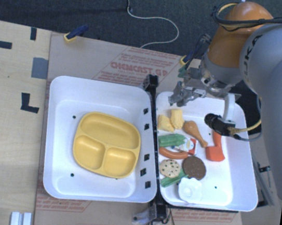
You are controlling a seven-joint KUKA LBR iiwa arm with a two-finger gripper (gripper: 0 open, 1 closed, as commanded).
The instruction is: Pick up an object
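Note:
The right bin [234,194] holds a heap of toy food: yellow pieces [171,120], a drumstick [196,131], a green bean pod [171,139], a hot dog [175,152], a cookie [169,167], a brown patty [194,167], an orange carrot [215,148], a white piece [190,190]. My gripper [181,96] hangs over the bin's far left corner, just above the yellow pieces. Nothing shows between its fingers.
The left bin [55,175] holds a yellow divided plate [107,144]. A black clip divider [150,137] runs between the bins. The grey arm with its orange band [237,29] covers the far right. A cable [149,19] lies behind the bins.

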